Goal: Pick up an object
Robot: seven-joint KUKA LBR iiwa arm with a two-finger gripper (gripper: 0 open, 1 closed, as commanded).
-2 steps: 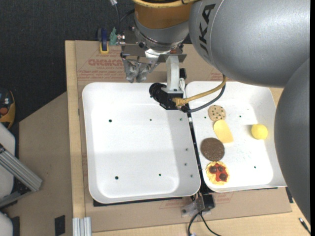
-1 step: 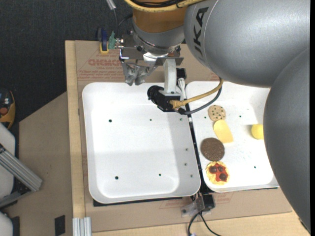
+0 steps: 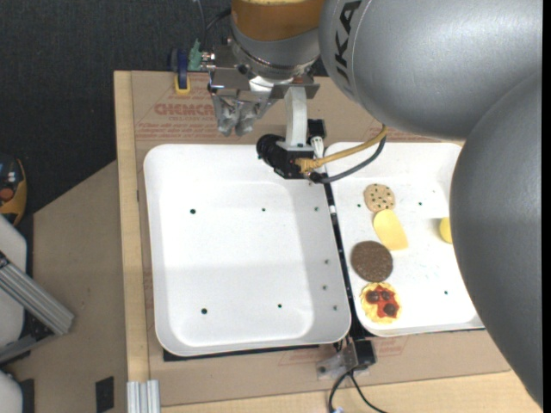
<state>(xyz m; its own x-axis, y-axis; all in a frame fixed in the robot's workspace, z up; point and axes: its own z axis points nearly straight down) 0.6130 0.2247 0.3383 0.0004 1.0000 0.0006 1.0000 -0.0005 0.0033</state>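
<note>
My gripper point(image 3: 237, 120) hangs over the cardboard bench just behind the back edge of the left bin point(image 3: 164, 231), well away from the food items. In the right bin point(image 3: 422, 323) lie a chocolate-chip cookie point(image 3: 378, 197), a pale yellow piece point(image 3: 390, 229), a round dark brown patty point(image 3: 372, 261) and a small tart with red topping point(image 3: 380, 302). Another yellow item point(image 3: 445, 229) is half hidden by the arm. I see nothing in the gripper.
A black unit with a yellow cable point(image 3: 284, 157) hangs from the wrist over the divide between the bins. A blue and yellow clamp point(image 3: 182, 71) sits at the bench's back left. The arm covers the right bin's far side.
</note>
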